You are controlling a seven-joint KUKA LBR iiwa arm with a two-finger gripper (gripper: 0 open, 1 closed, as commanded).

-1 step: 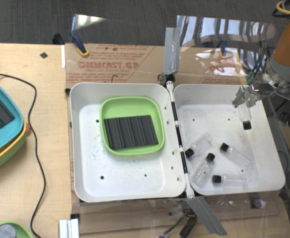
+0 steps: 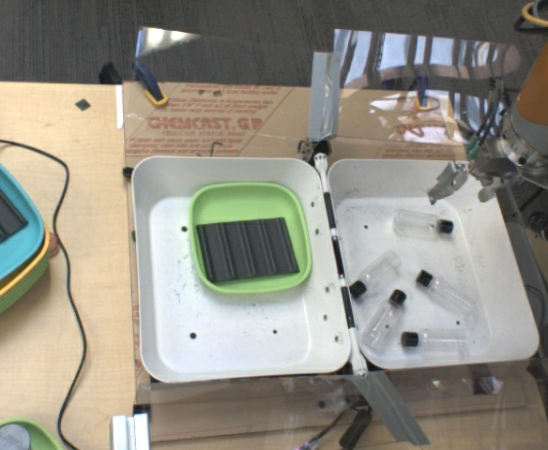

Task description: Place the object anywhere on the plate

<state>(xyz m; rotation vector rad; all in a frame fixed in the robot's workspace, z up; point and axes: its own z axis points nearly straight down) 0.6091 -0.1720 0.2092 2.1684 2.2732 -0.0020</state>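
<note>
Vials: five clear plastic tubes with black caps, all lying flat in the right bin [image 2: 499, 345]. None on the plate yet, so the step in hand is the pick.

Camera view:
- Green plate [image 2: 251, 239] sits in the left bin [image 2: 161, 345], toward its back, with a dark ribbed insert [image 2: 249, 248] across its middle. Big target, any spot counts.
- Gripper [image 2: 464, 180] hangs over the back right corner of the right bin, above the bin floor, nothing between its fingers. The two fingers look spread apart, moderately wide; small in frame, so treat that as a read, not a fact.
- Nearest vial [image 2: 420, 223] lies just below and left of the gripper, cap pointing right, well apart from the others. Best candidate in my view.
- Other four sit further forward: one near the divider [image 2: 372, 275], one at mid right [image 2: 443, 291], one angled at centre [image 2: 387, 315], one along the front [image 2: 433, 340]. The centre pair lie near each other; skip them.

How to do it well:
- Turn the wrist so the fingers close across the tube's short axis, not along it.
- Aim at mid-body, not the cap; a round, slick tube will likely roll or squirt out of an off-centre pinch.
- Descend close to the bin floor before closing.
- Check the tube is actually between the fingers before traversing.
- Lift high enough to clear the divider wall between the bins, then release low over the plate so it doesn't roll off.
</note>
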